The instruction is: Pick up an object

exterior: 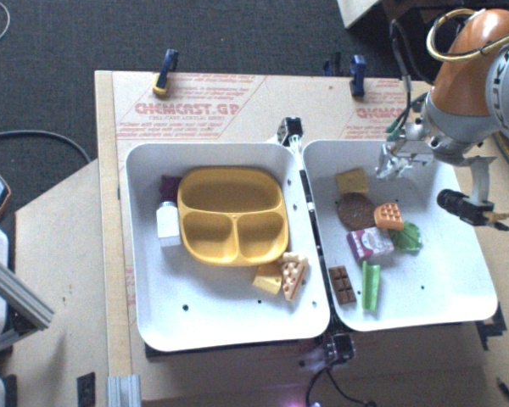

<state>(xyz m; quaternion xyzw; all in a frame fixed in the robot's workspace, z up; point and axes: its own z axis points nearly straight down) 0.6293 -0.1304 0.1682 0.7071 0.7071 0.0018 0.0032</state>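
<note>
My gripper (pixel 393 164) hangs over the far part of the right bin (pixel 458 287), just right of a tan square slice (pixel 351 181). Nearer the camera in that bin lie a brown round cookie (pixel 355 211), an orange waffle (pixel 388 216), a green leafy piece (pixel 408 237), a purple packet (pixel 369 244), a chocolate bar (pixel 343 284) and a green stick (pixel 371 287). Nothing shows under the gripper but white bin floor.
The left bin (pixel 153 303) holds a yellow divided plate (pixel 232 214), a white bottle (pixel 168 225), a dark purple item (pixel 170 185), a pizza slice (pixel 293 276) and a cheese wedge (pixel 267 284). Clamps (pixel 164 73) sit at the bench's far edge. A black part (pixel 462 203) projects from the arm.
</note>
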